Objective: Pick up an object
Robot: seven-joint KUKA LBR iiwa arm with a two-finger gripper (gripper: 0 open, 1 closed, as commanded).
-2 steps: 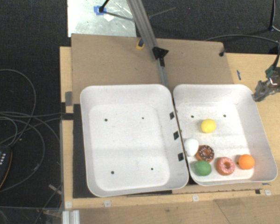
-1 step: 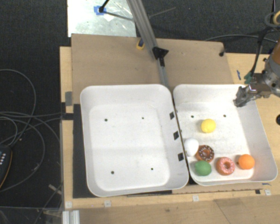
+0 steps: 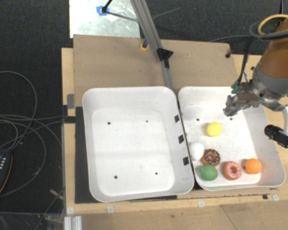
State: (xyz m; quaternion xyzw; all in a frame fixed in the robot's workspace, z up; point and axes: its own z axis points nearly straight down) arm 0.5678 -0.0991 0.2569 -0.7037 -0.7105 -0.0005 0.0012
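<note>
The gripper (image 3: 229, 110) hangs over the upper part of the right bin (image 3: 273, 174), above and just right of the yellow ball (image 3: 214, 129) — its tip is a dark blur, so its state can't be told, and nothing shows held. Along the bin's near edge sit a white ball (image 3: 196, 150), a brown donut (image 3: 211, 156), a green ball (image 3: 209, 172), a pink donut (image 3: 231, 170) and an orange ball (image 3: 253, 166) — the arm (image 3: 278, 56) is cut off at the right. The left bin (image 3: 93, 104) lies beside it.
</note>
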